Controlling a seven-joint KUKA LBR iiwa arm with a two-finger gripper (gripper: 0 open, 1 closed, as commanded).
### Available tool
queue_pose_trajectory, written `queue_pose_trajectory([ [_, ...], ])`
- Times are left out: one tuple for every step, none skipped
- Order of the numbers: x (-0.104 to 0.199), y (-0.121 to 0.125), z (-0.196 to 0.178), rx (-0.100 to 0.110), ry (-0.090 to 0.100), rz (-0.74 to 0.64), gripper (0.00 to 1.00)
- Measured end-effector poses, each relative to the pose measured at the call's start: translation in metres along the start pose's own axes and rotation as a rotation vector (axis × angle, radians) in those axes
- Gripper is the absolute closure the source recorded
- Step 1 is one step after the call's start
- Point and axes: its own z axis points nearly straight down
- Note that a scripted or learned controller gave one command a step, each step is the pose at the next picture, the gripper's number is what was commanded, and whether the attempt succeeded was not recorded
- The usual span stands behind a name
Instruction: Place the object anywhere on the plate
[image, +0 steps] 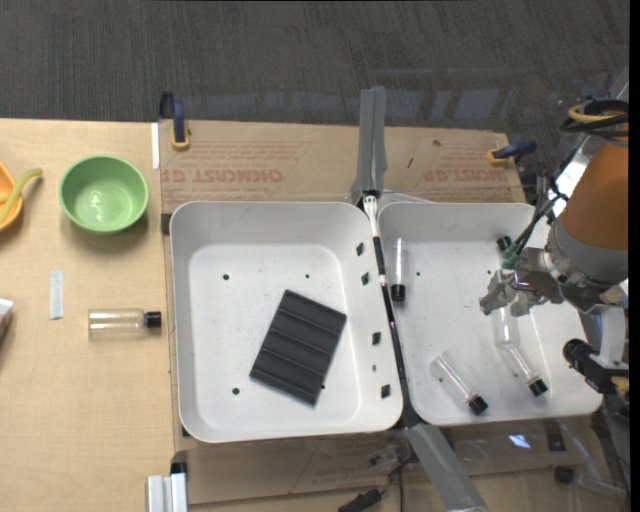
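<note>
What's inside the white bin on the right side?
The right bin holds three clear tubes with black caps. The gripper hangs over it, hiding the top end of one tube.

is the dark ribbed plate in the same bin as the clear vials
No, the dark ribbed plate lies in the left bin, while the clear vials lie in the right bin.
</note>
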Motion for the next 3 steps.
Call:
queue_pose_trajectory([
  [-0.066, 0.083, -0.087, 0.0, -0.002, -0.086, 1.0],
  [-0.026, 0.159, -0.231, 0.0, -0.002, -0.143, 1.0],
  [-0.007, 0.103, -0.104, 0.003, -0.001, -0.197, 1.0],
])
